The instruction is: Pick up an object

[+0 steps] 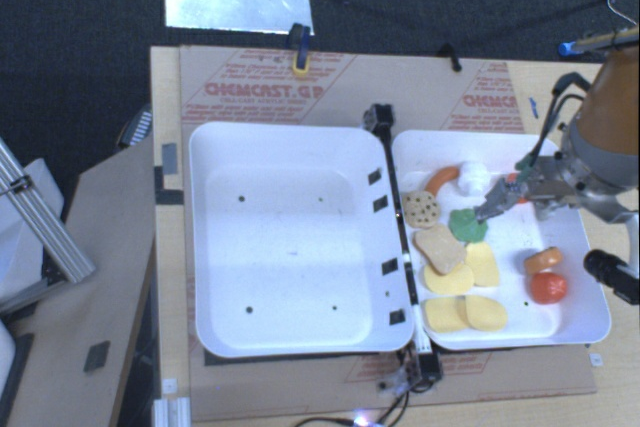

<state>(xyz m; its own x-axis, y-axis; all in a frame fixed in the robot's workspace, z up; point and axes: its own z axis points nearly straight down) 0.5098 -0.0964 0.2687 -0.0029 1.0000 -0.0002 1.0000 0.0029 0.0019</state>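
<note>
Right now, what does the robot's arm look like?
The arm is thick and rounded, grey with a broad orange band above the wrist. A dark cable loops beside it. It tapers to a slim grey metal gripper.

The arm (612, 110) slants in from the right, claw (490, 209) low.

Arm (608, 110): cut off by the picture's right edge, over the right bin's (530, 320) far right corner.
Claw (490, 208): its tip overlaps the upper right edge of the green piece (463, 227) at the bin's middle; whether they touch cannot be told.
Bread slice (440, 248): hides part of a yellow piece (450, 279) by the bin's left wall.
Metal frame (40, 225): well left of the bin, cut by the left edge.
</note>
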